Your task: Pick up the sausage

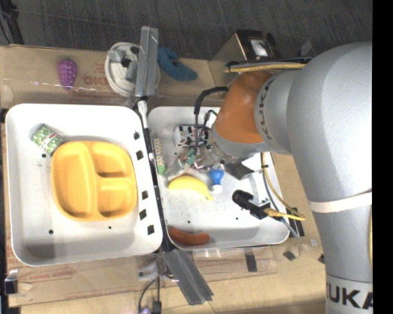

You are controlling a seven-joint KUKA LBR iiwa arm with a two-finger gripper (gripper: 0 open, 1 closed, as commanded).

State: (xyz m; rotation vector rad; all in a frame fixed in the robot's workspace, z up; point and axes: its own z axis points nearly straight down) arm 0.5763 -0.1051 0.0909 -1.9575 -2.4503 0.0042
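The sausage (189, 237) lies against the near rim of the right bin (275, 234). The pincer (195, 150) sits low near that bin's far edge, above a yellow banana (188, 187); its opening cannot be told.

The arm (327, 129) is a thick, rounded, smooth grey body with a broad orange band (239, 113) above the wrist. Black letters "UKA" show on its lower segment, and a pale seam rings the casing between segments. Thin black cables loop beside the band, and small coloured wires and parts cluster at the wrist end below it.
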